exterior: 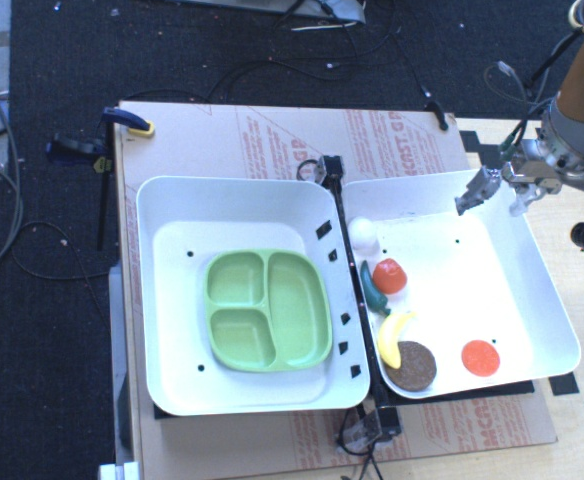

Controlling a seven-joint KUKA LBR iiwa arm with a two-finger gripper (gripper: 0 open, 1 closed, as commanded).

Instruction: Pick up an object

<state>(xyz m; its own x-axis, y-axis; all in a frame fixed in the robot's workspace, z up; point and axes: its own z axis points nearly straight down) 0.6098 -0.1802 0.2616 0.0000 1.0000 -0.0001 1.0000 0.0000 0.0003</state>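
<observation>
Gripper [497, 190]: upper right of frame, over right bin [532, 268] far rim; fingers spread, empty. Nearest candidate: tomato [389, 276], lower left of fingers, beside banana [393, 336], bin's left wall.

The table [242, 133] is covered by a cardboard sheet [272, 138] with red print. Two shallow white bins rest side by side on it: left bin [162, 268], right bin [532, 268].
</observation>
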